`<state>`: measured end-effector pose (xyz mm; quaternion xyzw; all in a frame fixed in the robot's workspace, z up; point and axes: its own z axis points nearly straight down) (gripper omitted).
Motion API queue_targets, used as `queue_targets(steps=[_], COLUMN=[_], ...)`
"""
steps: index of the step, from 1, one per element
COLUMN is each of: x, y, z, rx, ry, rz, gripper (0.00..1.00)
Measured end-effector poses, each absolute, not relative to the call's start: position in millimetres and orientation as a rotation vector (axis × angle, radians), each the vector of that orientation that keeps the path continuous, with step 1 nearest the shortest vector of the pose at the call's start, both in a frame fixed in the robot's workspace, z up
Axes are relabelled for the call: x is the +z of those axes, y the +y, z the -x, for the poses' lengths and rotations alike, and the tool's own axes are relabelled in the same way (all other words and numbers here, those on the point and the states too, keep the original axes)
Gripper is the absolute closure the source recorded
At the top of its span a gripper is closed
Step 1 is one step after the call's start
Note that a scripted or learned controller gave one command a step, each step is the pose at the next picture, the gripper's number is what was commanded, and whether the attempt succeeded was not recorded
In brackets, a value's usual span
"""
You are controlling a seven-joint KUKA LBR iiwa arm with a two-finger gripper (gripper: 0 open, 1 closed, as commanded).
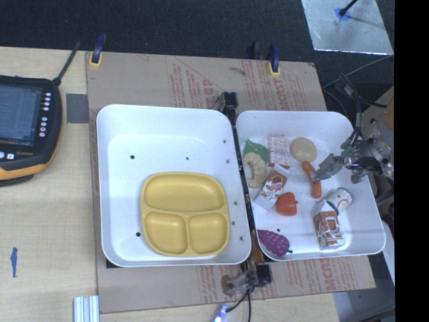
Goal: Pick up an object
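— Since you start at the far left, what sits there?

— A handheld controller (23,127) with an orange rim, on the bench beside the cardboard sheet (201,79). Next comes the left bin (120,139), which holds a yellow divided tray (186,213) towards its near side.

— And the right bin (362,243)?

— Small toy foods, mostly. By its left wall lies a pale ring-shaped piece on something green (255,163), then two red-and-white packets (276,166), a red tomato-like piece (287,204), and a purple piece (273,241) at the near edge. Further right are a round beige piece (303,149), a thin orange carrot (312,180), a small cup on its side (340,198) and a red-and-white carton (328,229).

— Where is the gripper (333,167)?

— It reaches in at the bin's right side (low over the floor, it seems). Its fingers (326,169) stand apart with nothing between them. The carrot lies just to their left, near the tips; I cannot tell whether they touch.
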<state>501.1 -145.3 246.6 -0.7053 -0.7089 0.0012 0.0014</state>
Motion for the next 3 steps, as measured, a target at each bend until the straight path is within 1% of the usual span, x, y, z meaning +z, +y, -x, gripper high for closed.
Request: queue_targets(steps=[1,2,3], x=[138.0,92.1,102.8], y=[-181.6,-175.0,-176.7], z=[-475.0,-476.3,-476.5], rx=[0.006,0.003,0.006], ry=[-2.224,-2.228,-2.233], rz=[2.213,2.215,2.211], gripper=[0.0,0.0,1.0])
